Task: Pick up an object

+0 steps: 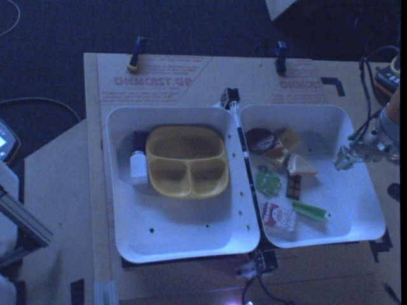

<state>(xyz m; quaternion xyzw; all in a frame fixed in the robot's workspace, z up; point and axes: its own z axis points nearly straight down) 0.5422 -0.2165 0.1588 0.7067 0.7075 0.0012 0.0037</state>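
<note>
Over the right edge of the right bin (356, 189) hangs the pincer (344, 160), its metal tip low and pointing toward the bin's middle; the light is dim and I cannot tell how it is set, nor see anything carried in it.

Everything worth taking lies beyond the tip, well apart from it, in a loose cluster on the bin's far half. Nearest is a pale wedge (300, 165), smooth and sloped, so it would probably slip from a pinch on its slanted faces. Just past and below it sits a small brown chocolate bar (293, 187), flat and ridged. Lower still lies a green stick (310, 211), slim and rounded, with room around it; that looks the easiest target. My advice: travel across above the items, turn the pincer across the stick's narrow width, and come straight down on its middle. A red and white carton (279, 216) lies just beside the stick's far end, so keep clear of that end.

Farther off are a flat green leaf shape (268, 182) and a dark round lid (259, 139). The left bin (127, 234) holds a glossy yellow divided plate (187, 161) and a small white bottle (138, 167).
</note>
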